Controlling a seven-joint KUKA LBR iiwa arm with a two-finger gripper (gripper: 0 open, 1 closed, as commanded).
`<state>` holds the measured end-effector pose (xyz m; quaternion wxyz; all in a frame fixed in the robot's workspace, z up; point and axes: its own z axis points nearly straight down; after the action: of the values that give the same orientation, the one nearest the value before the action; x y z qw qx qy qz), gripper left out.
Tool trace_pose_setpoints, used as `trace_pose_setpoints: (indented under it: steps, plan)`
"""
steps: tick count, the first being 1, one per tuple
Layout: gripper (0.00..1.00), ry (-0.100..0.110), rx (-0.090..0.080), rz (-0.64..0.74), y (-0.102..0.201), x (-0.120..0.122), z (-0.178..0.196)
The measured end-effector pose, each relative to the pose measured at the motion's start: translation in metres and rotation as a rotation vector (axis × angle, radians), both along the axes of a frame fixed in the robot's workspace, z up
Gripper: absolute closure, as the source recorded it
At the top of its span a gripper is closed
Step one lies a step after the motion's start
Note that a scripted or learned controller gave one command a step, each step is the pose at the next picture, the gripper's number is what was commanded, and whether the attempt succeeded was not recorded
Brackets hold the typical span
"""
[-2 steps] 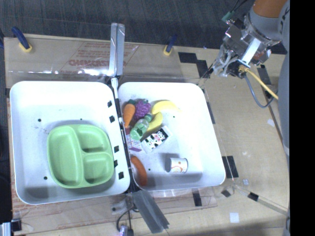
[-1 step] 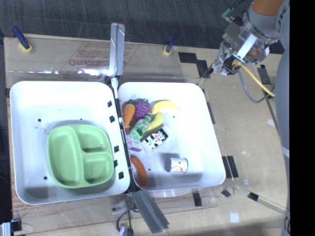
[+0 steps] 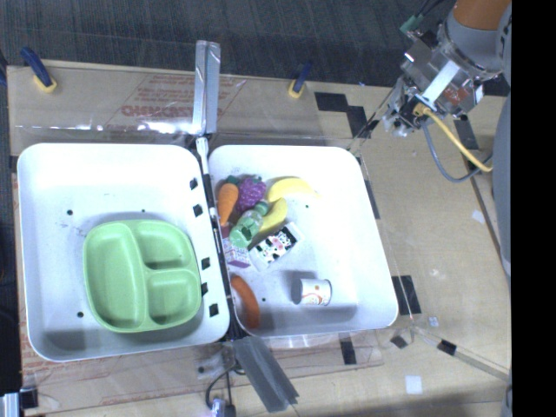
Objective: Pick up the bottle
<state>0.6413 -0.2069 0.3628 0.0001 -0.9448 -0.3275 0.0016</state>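
From my feed, the gripper [image 3: 401, 122] hangs beyond the far right corner of the right bin [image 3: 369, 224], over the bench and well apart from everything in the bin; I can't tell its state at this size. The green bottle [image 3: 247, 228] lies in the right bin's left half, between the carrot [image 3: 227, 203], the grapes [image 3: 253, 189] and the banana [image 3: 280, 207]. The green tray [image 3: 143, 274] sits in the left bin [image 3: 48, 172].
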Motion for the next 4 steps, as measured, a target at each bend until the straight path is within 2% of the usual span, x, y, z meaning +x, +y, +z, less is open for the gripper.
trace_pose_setpoints:
  steps: [1, 2, 3, 4]
  plan:
    - [1.0, 0.002, 0.001, 0.007, 0.001, 0.001, 0.01]
    - [1.0, 0.003, 0.003, -0.241, -0.002, -0.006, -0.01]
    - [1.0, -0.001, 0.001, -0.329, -0.004, 0.003, 0.0]
    - [1.0, 0.003, 0.001, -0.377, -0.003, 0.004, -0.033]
